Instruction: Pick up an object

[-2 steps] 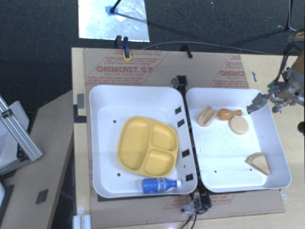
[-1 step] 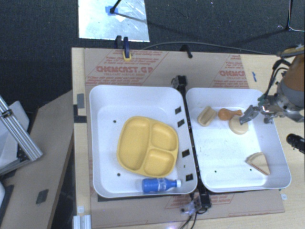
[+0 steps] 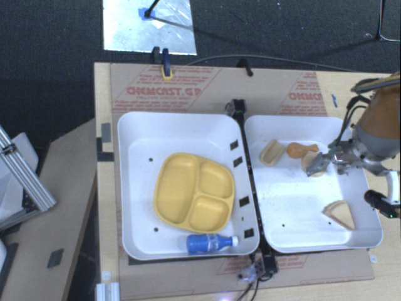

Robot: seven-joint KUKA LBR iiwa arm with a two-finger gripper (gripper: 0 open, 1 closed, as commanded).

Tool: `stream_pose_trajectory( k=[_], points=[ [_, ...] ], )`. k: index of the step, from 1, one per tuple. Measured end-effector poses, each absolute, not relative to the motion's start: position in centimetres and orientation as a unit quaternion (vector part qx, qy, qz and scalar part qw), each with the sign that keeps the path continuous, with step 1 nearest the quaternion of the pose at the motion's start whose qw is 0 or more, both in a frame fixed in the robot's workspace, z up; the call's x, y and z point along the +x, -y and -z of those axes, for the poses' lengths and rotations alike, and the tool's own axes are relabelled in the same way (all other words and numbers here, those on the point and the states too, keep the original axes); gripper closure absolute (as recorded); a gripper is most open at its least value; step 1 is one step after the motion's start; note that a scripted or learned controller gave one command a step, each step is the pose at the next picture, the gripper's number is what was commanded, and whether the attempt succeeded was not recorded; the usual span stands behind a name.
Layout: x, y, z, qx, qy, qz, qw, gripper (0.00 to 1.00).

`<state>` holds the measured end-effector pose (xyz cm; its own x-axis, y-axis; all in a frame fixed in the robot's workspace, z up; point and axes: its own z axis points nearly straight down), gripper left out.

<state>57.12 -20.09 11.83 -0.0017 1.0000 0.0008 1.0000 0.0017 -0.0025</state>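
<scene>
Right now the arm (image 3: pixel 382 121) reaches in from the right side, and its tool (image 3: pixel 321 163) hangs low over the right bin (image 3: pixel 294 240), near the bin's far right part. One grey finger (image 3: pixel 315 165) points to the left and lies over a small pale round piece (image 3: pixel 313 167), but I cannot tell if the fingers are apart or together, and I cannot tell if they touch this piece. Just to the left of the tool lies an orange piece (image 3: pixel 301 148) with a thin end, and beside it, further left, a tan bread-like piece (image 3: pixel 270 152) that lies at a slant. Near the front right corner of the same bin rests a pale wedge (image 3: pixel 340 214), well apart from the tool. The left bin (image 3: pixel 141 137) holds a yellow plate (image 3: pixel 194 192) with three compartments, placed at a slant in the middle. A blue bottle (image 3: pixel 210 243) with a white cap lies on its side near the front wall of this bin, just beside the plate. Both bins stand side by side on a brown board (image 3: pixel 207 83) with red letters, which lies on the table (image 3: pixel 72 168).
</scene>
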Motion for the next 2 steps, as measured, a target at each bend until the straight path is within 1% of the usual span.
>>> stream_pose_trajectory(
  k=[1,2],
  points=[
    [57.1,20.0,-8.3,-0.706,0.708,-0.0002,0.001,0.00],
    [57.3,20.1,-9.6,-0.706,0.708,0.0010,-0.002,1.00]
  ],
)
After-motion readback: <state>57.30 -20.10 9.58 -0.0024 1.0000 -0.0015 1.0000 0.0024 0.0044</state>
